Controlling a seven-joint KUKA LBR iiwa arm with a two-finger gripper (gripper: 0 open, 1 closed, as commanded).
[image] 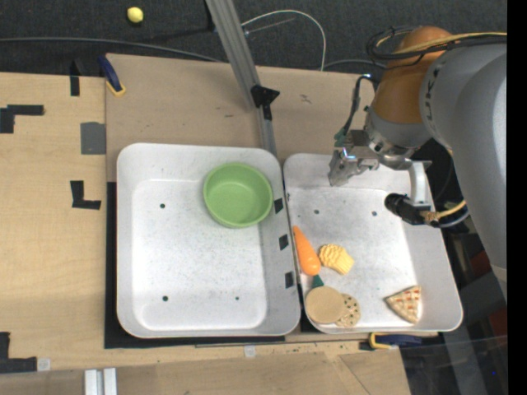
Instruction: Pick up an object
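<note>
Cookies (332, 307) sit at the lower edge of the right bin (428, 257), a plain tan round one overlapping a chip-speckled one. To their right, in the bin's lower right corner, lies a pizza slice (405, 303). Just above the cookies an orange carrot (306, 253) lies along the bin's left wall, green end down, and a yellow corn piece (336, 258) rests just beside it to the right.

In the left bin (144, 220), a green bowl (238, 194) stands upright near the upper right corner.

At the upper part of the right bin, the gripper (343, 171) hangs near the bin's far left corner, pointing down; whether its fingers are apart or together I cannot tell, and nothing shows between them. All the food pieces lie well below it in the frame, toward the bin's lower half; carrot and corn are the closest, still well apart from it. The bowl lies to its left, across the divide between the bins.
</note>
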